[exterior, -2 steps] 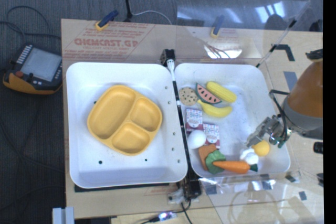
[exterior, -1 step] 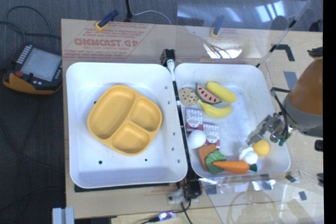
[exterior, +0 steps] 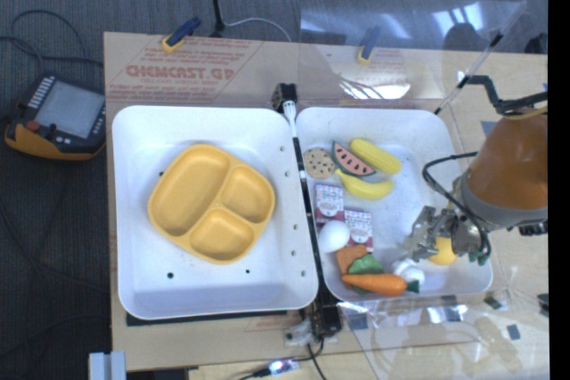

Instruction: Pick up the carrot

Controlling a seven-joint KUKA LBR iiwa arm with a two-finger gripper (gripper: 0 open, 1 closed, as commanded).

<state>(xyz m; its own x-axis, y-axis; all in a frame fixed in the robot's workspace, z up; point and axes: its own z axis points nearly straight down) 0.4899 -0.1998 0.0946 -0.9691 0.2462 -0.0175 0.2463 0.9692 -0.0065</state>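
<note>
The camera view shows the carrot [exterior: 377, 284] lying near the front edge of the right bin [exterior: 445, 133], not picked up yet. The gripper [exterior: 443, 238] hangs low just beside it, near the bin's right wall; I cannot tell what it is doing. A white egg [exterior: 334, 236] and small boxes [exterior: 344, 214] crowd close by. The yellow plate [exterior: 212, 202] sits in the left bin [exterior: 142, 133].

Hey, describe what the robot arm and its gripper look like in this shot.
The arm shows a rounded orange section above a grey wrist. Black cables loop around it. The gripper is small, metallic grey and dark, with mechanical parts too blurred to detail.
</note>
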